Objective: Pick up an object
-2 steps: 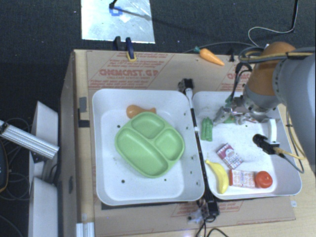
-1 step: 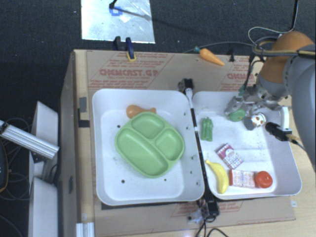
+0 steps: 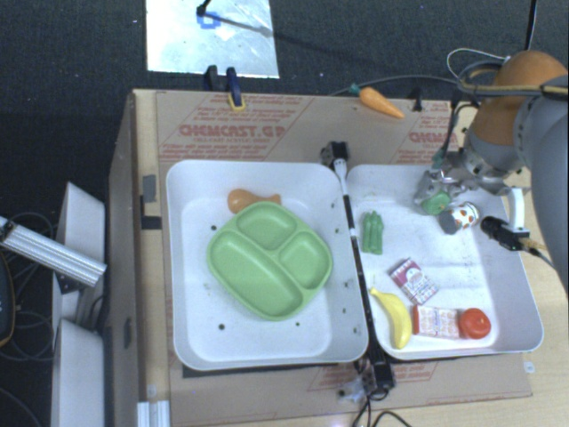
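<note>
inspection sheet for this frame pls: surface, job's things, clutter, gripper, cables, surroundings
Surface: bench covered in printed cardboard, bearing the left bin and right bin side by side.
Job's things: right bin holds a green vegetable, banana, small magenta packet, red-and-white box, red round item, a small round object.
Clutter: left bin holds a green divided plate with an orange item partly behind it; a carrot lies on the bench outside the bins.
Gripper: gripper low over the right bin's far end, at a green object; grasp unclear.
Cables: loops near the wrist.
Surroundings: dark carpet, reflective sheet.
</note>
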Motion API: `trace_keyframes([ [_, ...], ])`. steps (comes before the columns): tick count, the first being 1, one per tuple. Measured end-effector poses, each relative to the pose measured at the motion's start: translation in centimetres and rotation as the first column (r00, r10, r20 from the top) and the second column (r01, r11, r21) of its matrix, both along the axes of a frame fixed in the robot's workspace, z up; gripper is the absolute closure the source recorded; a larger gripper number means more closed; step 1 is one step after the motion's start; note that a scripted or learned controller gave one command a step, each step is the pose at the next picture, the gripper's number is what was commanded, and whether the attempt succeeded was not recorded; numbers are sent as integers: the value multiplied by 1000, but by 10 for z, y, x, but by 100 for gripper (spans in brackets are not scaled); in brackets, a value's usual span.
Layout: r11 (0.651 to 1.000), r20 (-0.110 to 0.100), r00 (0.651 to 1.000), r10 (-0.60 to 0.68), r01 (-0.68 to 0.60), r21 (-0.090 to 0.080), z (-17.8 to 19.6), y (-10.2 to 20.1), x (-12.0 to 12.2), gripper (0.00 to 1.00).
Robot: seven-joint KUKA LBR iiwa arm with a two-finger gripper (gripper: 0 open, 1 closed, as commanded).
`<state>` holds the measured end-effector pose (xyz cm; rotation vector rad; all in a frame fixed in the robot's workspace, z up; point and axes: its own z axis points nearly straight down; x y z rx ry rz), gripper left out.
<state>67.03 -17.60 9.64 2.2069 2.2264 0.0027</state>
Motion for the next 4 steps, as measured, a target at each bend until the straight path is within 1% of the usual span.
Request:
trace_keyframes([
  [1, 1000, -1, 1000, -3, 3, 3, 105, 38, -1, 100],
  [2, 1000, -2, 1000, -2, 2, 3, 154, 66, -27, 100],
  [3, 1000, -4, 1000, -3, 3, 3, 159, 108, -1, 100],
  [4, 1000, -3, 1000, -4, 4, 3, 168, 118, -1, 100],
])
